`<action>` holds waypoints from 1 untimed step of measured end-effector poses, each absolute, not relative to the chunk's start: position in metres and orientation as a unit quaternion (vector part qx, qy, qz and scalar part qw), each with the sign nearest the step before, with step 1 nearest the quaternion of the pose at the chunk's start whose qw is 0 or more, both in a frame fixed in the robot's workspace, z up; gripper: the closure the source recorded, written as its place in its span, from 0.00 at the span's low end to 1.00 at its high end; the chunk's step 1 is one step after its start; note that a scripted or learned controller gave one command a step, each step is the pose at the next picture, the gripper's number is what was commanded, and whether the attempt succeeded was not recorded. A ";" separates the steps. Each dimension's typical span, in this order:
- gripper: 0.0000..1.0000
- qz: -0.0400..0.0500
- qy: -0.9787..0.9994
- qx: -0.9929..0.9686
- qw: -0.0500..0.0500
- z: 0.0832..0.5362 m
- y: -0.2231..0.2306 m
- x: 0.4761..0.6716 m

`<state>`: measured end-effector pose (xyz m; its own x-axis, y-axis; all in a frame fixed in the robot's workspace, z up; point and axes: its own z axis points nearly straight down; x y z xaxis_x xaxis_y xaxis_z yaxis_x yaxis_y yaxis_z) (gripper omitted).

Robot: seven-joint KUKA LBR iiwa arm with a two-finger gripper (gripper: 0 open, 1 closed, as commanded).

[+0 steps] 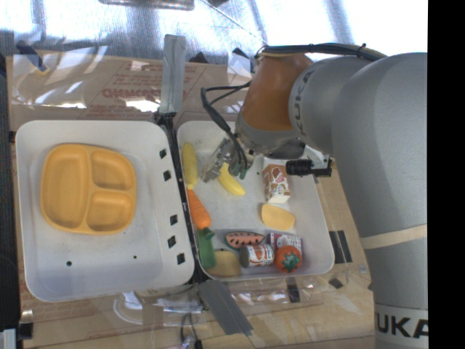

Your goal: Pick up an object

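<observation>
At nine o'clock a yellow tray (87,187) sits in the left bin (29,267); in the right bin (320,231), toward twelve o'clock, the gripper (221,158) hangs with fingers spread beside a banana (232,183); it looks light, rigid, slick plastic, best pinched across its middle.

Grey arm enters from 3 o'clock, bulky link filling the right side. Orange band sits above the wrist at about 1 o'clock of centre. Gripper (224,160) points toward 8 o'clock, tilted downward (metal fingers blurred, spread not readable).
</observation>
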<state>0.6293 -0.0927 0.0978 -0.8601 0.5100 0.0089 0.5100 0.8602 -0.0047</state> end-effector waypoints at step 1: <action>1.00 0.000 -0.960 -0.281 -0.001 0.193 -0.055 0.645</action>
